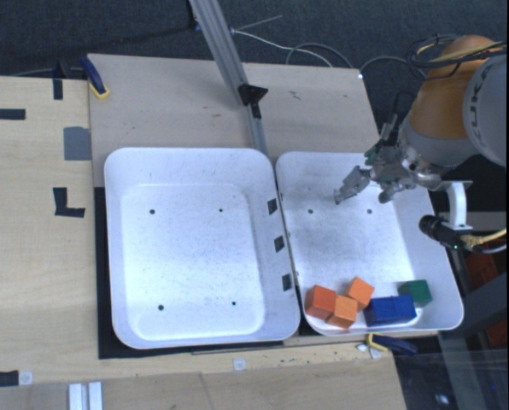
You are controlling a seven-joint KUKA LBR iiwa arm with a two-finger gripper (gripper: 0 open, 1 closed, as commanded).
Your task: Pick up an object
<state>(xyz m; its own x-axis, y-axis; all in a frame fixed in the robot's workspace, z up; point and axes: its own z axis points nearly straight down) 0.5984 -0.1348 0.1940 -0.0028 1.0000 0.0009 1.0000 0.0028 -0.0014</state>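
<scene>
Hovering over the right shallow white plastic bin [425, 229], our two-finger gripper [367, 188] hangs spread, pinching nothing. We judge approach underway; next we must reach the orange cubes [340, 301] and blue block [389, 311] at its near edge.

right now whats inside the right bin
Along the near edge of the right bin lie three orange blocks, a blue block and a green block. The pincer hangs above its far end. The blocks hide whatever is beneath them.
</scene>
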